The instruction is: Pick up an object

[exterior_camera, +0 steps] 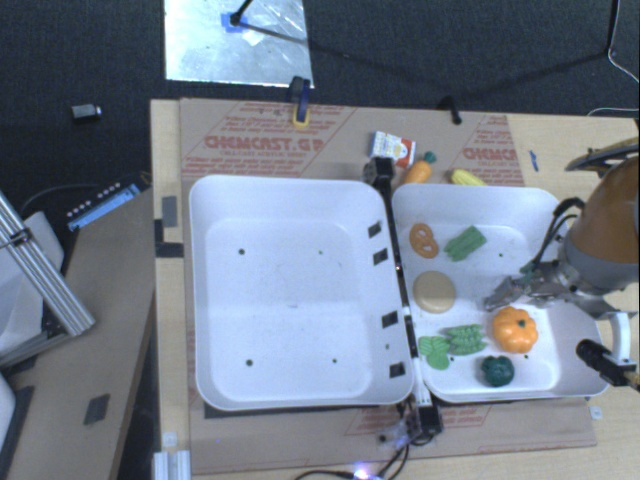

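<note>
The orange pumpkin (514, 329) sits in the right bin (540, 206), toward its lower right, and the gripper (500, 295) hangs at its eleven o'clock, just beside it and right of the tan round disc (434, 290). I can't tell how far the hand is spread or whether it has hold of anything; nothing shows gripped in it.

At the pumpkin's six o'clock lies a dark green broccoli piece (497, 370). At its nine o'clock are a green pea pod (463, 337) and a green leaf (434, 349), close together. Further up sit a pretzel (423, 239) and a green block (465, 242), side by side.

The left bin (290, 288) lies at nine o'clock from all this. Above the bins, on the cardboard sheet (265, 143), red print reads "CHEMCAST GP" on the left, and similar red print shows partly on the right. A carrot (417, 171), a yellow corn cob (466, 178) and a small white-and-red packet (390, 148) rest on the cardboard near the right bin's top edge; the packet's label is too small to read.
</note>
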Controlling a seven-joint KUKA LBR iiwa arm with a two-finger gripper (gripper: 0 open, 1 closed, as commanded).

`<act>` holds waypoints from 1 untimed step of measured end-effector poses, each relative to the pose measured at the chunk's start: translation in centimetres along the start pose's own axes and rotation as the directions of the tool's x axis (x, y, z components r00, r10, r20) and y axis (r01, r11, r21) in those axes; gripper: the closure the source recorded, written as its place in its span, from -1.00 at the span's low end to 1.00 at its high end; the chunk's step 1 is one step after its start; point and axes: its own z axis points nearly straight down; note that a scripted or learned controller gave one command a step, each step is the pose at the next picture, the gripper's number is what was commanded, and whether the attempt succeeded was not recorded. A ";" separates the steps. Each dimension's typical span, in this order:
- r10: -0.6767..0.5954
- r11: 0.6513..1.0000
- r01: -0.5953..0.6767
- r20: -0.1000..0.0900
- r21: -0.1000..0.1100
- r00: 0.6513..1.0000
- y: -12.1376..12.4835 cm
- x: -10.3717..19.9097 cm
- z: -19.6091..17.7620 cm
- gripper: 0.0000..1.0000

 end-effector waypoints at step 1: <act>0.001 1.000 -0.001 -0.001 0.000 1.000 -5.0 0.0 -0.7 -1.00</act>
